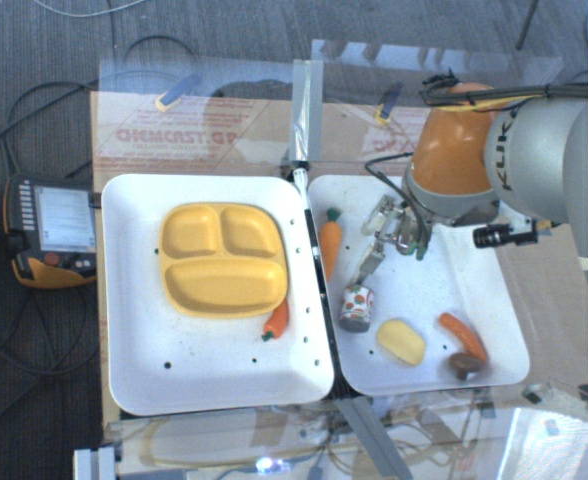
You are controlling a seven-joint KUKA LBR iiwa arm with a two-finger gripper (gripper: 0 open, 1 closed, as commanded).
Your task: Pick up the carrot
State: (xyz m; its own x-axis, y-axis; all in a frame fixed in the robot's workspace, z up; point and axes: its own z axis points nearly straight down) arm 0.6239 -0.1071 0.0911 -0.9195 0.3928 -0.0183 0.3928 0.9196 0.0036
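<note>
1. The claw point(386, 230) hangs over the right bin point(494, 363), in its upper middle part, with its fingers spread apart and nothing between them.
2. The carrot point(329, 248) lies along the right bin's left wall, just left of the claw and apart from it.
3. Below the claw stands a small can point(356, 306), with a yellow piece point(401, 341) beside it.
4. An orange chilli-like piece point(462, 335) and a brown lump point(464, 365) sit near the right bin's lower right corner.
5. The left bin point(144, 368) holds a yellow divided tray point(223, 259), with a small red-orange pepper point(276, 320) at its lower right edge.
</note>
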